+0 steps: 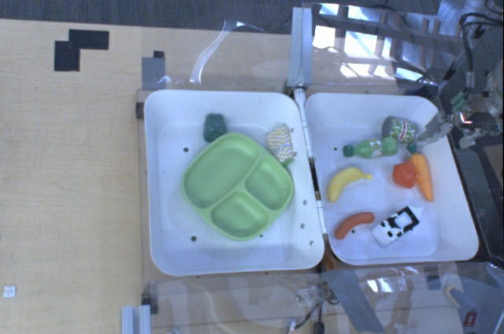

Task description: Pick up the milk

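I see the gripper [435, 129], jaw state indeterminable, at the right bin [466, 246] far edge; the milk [396, 227] lies toward its near edge, long axis slanted.

The milk carton [396, 227] lies near the right bin's [465, 242] front edge, open above; a sausage [353, 224] sits just left, tomato [405, 175] and carrot [423, 176] behind.

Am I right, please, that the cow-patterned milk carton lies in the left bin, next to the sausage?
Not quite: in the camera view the milk carton lies in the right bin, not the left. It does lie next to the sausage.
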